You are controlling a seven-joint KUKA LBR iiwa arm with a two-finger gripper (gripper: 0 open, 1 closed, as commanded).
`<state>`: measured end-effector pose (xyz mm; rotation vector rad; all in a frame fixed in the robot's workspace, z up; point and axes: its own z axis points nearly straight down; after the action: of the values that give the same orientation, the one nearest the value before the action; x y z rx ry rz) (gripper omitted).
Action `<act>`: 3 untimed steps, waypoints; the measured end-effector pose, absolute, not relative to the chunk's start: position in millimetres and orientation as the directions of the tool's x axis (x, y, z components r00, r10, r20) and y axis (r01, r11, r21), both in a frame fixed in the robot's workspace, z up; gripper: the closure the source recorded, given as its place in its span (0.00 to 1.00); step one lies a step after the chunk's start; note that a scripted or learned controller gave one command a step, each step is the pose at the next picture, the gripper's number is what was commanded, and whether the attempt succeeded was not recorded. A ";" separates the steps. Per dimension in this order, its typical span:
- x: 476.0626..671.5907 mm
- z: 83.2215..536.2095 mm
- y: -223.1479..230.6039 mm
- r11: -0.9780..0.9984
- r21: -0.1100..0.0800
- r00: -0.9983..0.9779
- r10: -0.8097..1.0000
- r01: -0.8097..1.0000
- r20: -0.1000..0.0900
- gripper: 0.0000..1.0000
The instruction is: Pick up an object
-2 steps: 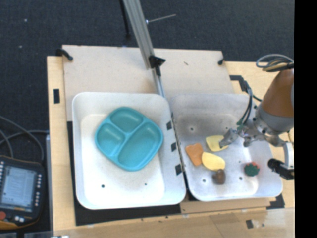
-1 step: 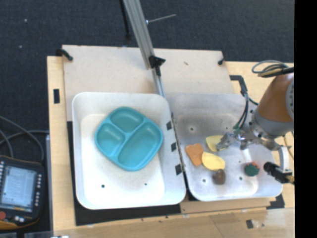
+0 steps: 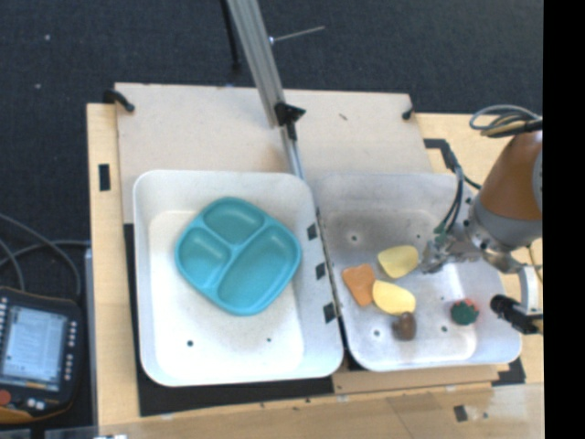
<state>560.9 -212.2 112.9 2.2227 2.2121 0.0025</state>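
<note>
The right bin point(image 3: 384, 204) holds several small objects: a pale yellow piece point(image 3: 398, 261), an orange piece point(image 3: 359, 283), a second yellow piece point(image 3: 392, 296), a brown lump point(image 3: 404, 326) and a green and red item point(image 3: 464, 312). My gripper point(image 3: 436, 252) reaches down from the right, just right of the upper yellow piece, near the bin floor. Nothing shows between its fingers. The grey and orange arm point(image 3: 510, 195) rises above it at the right edge.
The left bin point(image 3: 155, 337) carries a teal divided plate point(image 3: 239, 254). A slanted metal post point(image 3: 260, 58) runs down to the gap between the bins. A tablet-like pendant point(image 3: 32, 341) lies off the bench at lower left.
</note>
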 end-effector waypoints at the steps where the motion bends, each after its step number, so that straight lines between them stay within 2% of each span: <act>1: 569.0 167.1 -205.2 0.004 0.007 -0.004 1.000 1.000 -0.002 1.00; 2: 579.2 219.6 -200.5 0.004 0.007 -0.004 1.000 1.000 -0.003 1.00; 3: 575.5 264.8 -203.3 0.004 0.007 -0.004 1.000 1.000 -0.003 1.00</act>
<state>575.5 -203.3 264.8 2.2120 2.2215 0.0045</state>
